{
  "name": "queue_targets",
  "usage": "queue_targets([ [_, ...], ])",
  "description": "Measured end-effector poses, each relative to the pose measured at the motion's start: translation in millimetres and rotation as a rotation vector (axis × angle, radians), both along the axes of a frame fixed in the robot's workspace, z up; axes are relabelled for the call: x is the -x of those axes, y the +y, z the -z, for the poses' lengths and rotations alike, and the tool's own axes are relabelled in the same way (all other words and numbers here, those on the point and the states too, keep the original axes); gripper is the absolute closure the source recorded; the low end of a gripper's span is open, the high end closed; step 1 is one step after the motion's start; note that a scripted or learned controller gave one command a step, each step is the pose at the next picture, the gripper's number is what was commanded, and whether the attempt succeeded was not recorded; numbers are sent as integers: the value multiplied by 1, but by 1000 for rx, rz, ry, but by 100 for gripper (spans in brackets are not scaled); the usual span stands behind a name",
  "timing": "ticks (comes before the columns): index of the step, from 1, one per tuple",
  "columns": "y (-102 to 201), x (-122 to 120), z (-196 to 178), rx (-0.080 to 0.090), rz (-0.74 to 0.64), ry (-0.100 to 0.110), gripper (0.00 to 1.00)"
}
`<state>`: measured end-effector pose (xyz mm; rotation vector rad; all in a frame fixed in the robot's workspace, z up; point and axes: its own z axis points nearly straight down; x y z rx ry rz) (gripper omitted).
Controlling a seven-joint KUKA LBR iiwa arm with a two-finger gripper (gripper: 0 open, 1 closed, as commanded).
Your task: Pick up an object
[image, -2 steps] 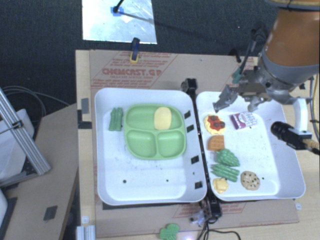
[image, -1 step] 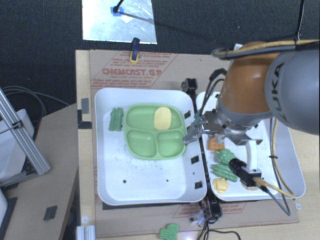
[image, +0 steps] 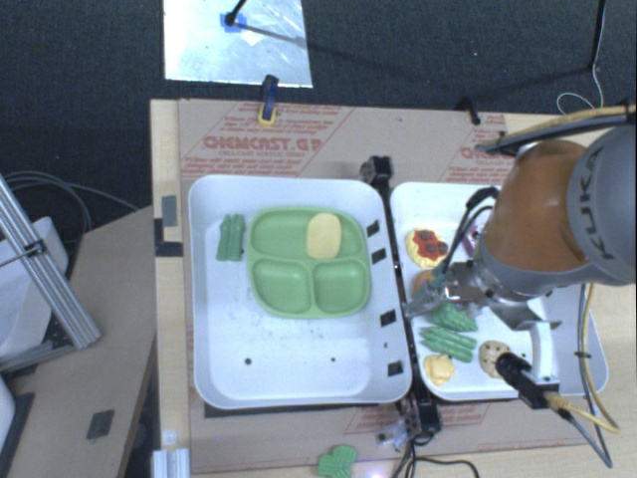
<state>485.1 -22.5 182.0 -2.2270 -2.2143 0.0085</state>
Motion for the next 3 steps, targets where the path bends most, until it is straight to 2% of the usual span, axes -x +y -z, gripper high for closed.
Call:
queue_targets([
  [1,94,-2,-20,-8,-16,-6,0],
  [2,46,-56,-2,-1,-4,-7,0],
  [3,180,-16,-15,-10,-21,-1,0],
])
